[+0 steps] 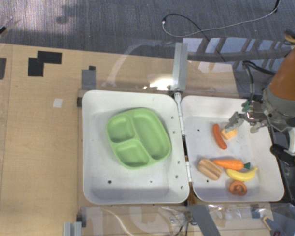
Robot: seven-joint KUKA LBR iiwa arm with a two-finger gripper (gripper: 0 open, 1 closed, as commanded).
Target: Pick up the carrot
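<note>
Camera view. I see the two white bins side by side on the bench. The left bin [89, 181] carries a green divided plate [138, 137], roughly centred, with three compartments.

The right bin [201, 105] holds the food items. The carrot [229, 164] lies on its side in the near half of this bin, orange body pointing toward the left bin, green top toward the right edge. Just left of it lies a hot dog bun [209, 169], close to touching the carrot's tip. A banana [242, 174] sits right against the carrot's near side, and a round reddish item [238, 188] lies nearer the front edge. A red sausage [219, 136] lies toward the bin's middle, with a yellow cheese wedge [229, 134] touching its right side.

The gripper [238, 120] comes in from the right edge, above the far half of the right bin, over the cheese wedge. The fingers are spread apart, grasping nothing. It is well apart from the carrot.
</note>
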